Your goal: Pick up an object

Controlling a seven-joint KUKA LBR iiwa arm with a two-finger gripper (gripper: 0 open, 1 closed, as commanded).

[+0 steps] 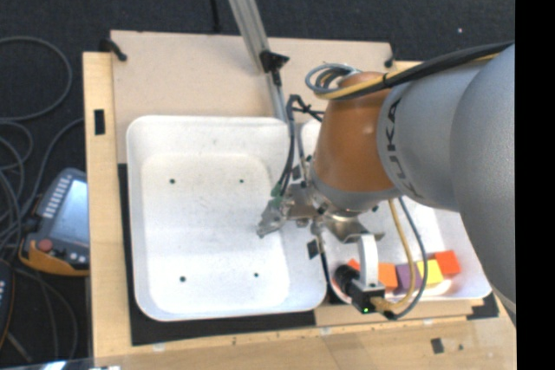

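Jaws (276, 219) are hanging right over the inner edge of the left bin (156, 143), near the divider between the two bins, and honestly we can't tell how they're set, since the wrist hardware blocks most of that spot. We see the big grey arm (451, 143) coming in from the right, with its orange band (351, 134) just above the wrist, and we can read part of the "KUKA" lettering running sideways along the grey shell next to that band. Down in the right bin (468, 286) we spot some small blocks bunched together near the front: an orange block (446, 263), a yellow one (427, 273) touching it, and a purple one (406, 275) beside that. Off the tabletop (173, 74) to the left, a handheld pendant (59, 221) with cables lies on the dark floor.
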